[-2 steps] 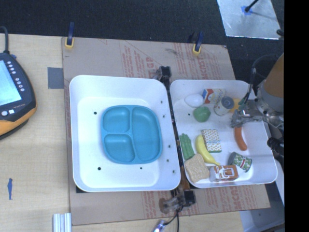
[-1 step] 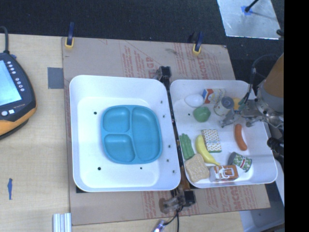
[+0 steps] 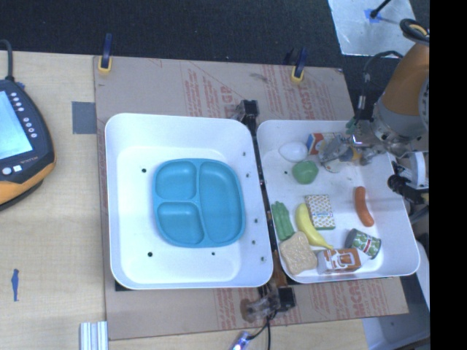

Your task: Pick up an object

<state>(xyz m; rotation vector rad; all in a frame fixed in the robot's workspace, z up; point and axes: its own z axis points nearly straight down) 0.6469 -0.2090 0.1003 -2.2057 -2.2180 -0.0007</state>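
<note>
Green round object [image 3: 306, 171], lime-like, lies in the right bin [image 3: 408, 268] toward its far-left part, just left of and slightly nearer the camera than the hand [image 3: 337, 154]. Hand sits low over the bin's far edge; its opening cannot be told. No long axis: ball-shaped, matte skin.

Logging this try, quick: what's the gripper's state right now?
Gripper: low in the right bin near the green ball; open or shut cannot be told.

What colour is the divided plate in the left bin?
Light blue: the plate has three compartments, seen clearly in the camera view.
</note>
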